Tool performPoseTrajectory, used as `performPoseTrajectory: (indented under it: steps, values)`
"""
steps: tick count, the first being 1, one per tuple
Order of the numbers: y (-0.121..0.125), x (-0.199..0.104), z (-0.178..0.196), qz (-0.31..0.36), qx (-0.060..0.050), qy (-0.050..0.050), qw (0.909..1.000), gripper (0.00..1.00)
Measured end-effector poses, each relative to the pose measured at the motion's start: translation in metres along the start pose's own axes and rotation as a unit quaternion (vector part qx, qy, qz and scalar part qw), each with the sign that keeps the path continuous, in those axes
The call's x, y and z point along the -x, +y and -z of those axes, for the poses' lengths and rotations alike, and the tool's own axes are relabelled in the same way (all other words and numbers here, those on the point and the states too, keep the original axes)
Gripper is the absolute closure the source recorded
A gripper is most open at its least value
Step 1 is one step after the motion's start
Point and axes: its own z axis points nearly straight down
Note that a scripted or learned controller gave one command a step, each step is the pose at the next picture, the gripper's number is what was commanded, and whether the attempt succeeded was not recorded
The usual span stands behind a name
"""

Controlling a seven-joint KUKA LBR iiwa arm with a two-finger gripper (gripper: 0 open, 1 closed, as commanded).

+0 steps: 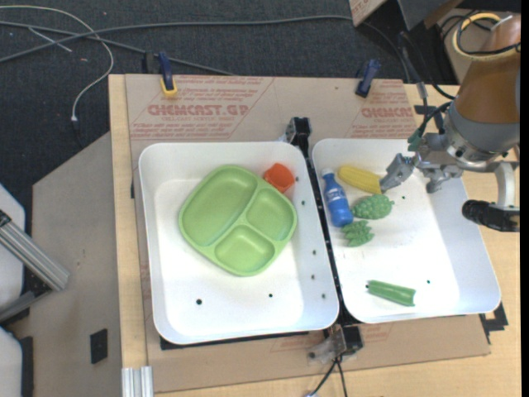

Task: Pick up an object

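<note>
1. Camera view, nearest edge first: a green pepper [391,293] lies flat at 6 o'clock in the right bin [463,300], well apart from the other items. Easiest target if isolation counts, I'd say.
2. Left bin [169,304]: a green tray [238,219] with three compartments sits near centre, tilted in plan. No items in its compartments. Probably too broad and flat for a two-finger pinch.
3. An orange toy [280,175] sits at the tray's 1 o'clock, touching or just beside its rim; can't tell which.
4. Right bin, 9 to 10 o'clock: a cluster against the left wall. Blue bottle [335,199] lies on its side along that wall. Small green toy [359,234] at the bottle's 5 o'clock. Bumpy green toy [374,207] just right of the bottle. Yellow corn [359,178] at the cluster's 12 o'clock, close to the bumpy toy.
5. Tight packing likely makes a clean grasp there risky; fingers could nudge neighbours.
6. Gripper [415,175] hangs over the bin's 12 o'clock area, just right of the corn. Fingers spread apart, nothing between them. One finger [395,173] points toward the corn.
7. Judgement: approach stage, nothing picked yet; corn or bumpy toy seems the likely target.
8. Farthest: two clamps [168,73] hold the cardboard [207,106] under both bins, presumably so it won't shift.
</note>
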Motion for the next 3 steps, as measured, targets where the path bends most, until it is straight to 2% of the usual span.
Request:
performPoseTrajectory:
  steps: [1, 2, 3]
  values:
    - [0.003, 0.0, 0.008, 0.001, 0.007, -0.001, 1.0, 0.0]
    - [-0.002, -0.007, -0.051, 0.001, 0.005, 0.0, 1.0, 0.0]
    - [-0.005, 0.001, -0.098, 0.001, 0.007, -0.001, 1.0, 0.0]
